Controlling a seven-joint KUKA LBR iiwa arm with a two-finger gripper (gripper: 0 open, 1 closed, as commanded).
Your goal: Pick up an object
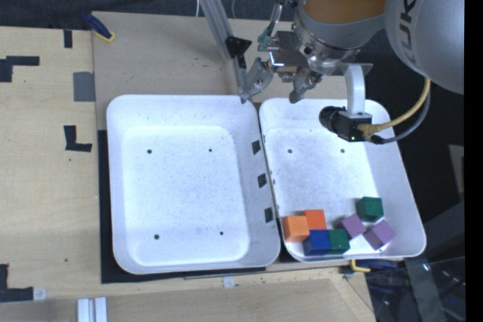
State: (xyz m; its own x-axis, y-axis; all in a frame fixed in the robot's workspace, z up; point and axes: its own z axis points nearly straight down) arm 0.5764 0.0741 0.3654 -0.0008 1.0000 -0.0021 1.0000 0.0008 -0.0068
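Above the bins' far rims, the tool (278, 85) hangs with fingers spread, pinching nothing.
Small blocks cluster at the right bin's (392, 162) near edge; the green block (370, 207) stands slightly apart, probably light, rigid and smooth, best taken across two flat opposite faces.

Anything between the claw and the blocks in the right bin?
Nothing visible. The claw hovers at the right bin's far edge; bare white floor lies between it and the blocks clustered at the near edge.
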